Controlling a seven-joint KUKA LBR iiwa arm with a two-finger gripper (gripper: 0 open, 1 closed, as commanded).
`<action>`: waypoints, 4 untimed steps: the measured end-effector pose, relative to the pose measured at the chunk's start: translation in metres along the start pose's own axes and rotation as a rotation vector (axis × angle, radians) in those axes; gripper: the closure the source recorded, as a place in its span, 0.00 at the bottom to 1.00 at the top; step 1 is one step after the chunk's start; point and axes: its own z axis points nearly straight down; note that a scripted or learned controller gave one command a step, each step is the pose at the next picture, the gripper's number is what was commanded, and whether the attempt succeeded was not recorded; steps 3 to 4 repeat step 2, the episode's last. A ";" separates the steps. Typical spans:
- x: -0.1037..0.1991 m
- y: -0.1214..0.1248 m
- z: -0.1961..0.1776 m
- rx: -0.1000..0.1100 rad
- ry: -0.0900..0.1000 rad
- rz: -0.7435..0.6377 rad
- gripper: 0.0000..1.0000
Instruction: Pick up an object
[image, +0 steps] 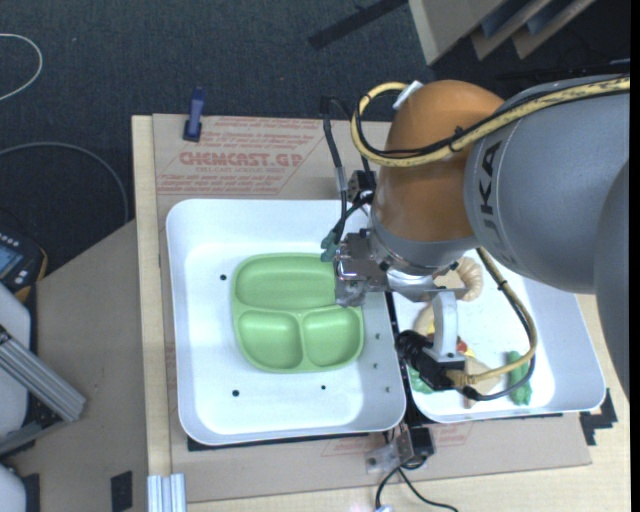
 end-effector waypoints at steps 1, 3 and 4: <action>-0.002 -0.026 -0.156 -0.022 0.006 -0.006 1.00; -0.002 -0.026 -0.158 -0.009 0.000 -0.005 1.00; -0.002 -0.026 -0.158 -0.009 0.000 -0.005 1.00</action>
